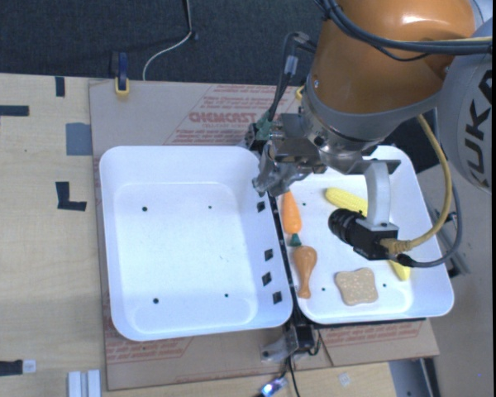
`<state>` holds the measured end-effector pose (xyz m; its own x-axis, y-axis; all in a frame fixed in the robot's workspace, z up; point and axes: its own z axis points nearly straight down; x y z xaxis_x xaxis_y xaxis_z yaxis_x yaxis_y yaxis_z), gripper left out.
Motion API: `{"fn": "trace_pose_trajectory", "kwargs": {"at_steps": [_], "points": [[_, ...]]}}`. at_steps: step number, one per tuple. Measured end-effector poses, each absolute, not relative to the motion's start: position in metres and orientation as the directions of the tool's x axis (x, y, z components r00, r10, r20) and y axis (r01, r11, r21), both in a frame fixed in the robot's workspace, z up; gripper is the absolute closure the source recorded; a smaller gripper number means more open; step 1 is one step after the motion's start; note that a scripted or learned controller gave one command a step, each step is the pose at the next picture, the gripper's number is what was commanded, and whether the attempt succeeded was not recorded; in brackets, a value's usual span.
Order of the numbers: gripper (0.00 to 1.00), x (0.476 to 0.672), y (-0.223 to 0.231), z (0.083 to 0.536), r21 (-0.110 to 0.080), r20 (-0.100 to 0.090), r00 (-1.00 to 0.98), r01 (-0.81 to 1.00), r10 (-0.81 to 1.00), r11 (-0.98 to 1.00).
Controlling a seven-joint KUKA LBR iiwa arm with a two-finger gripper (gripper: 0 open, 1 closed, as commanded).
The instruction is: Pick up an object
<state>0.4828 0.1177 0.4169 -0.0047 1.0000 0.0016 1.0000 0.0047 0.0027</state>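
Orange carrot (pixel 291 213) (green stub at its lower end) lies lengthwise in the right bin (pixel 431 306), close against that bin's left wall. Just below it, nearly touching its green end, lies a tan drumstick (pixel 303 269), also along the left wall. A square of toast (pixel 356 286) lies flat to the right of the drumstick, apart from it. A yellow corn cob (pixel 345 198) lies tilted to the right of the carrot, near the bin's middle.

The gripper (pixel 269 182) hangs over the seam between the right bin and the left bin (pixel 114 222), just above the carrot's upper end. Nothing is seen held in it. Whether it stands wide or narrow cannot be made out (the wrist housing hides the tips).

Both bins sit side by side on a cardboard sheet (pixel 207 116).
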Motion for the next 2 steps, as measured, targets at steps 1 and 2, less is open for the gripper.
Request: {"fn": "trace_pose_trajectory", "kwargs": {"at_steps": [1,2], "points": [[1.00,0.483,0.125,0.381,-0.005,-0.002,-0.003,1.000,1.000,0.002],[1.00,0.527,0.159,0.395,0.002,-0.001,-0.003,1.000,1.000,0.003]]}}
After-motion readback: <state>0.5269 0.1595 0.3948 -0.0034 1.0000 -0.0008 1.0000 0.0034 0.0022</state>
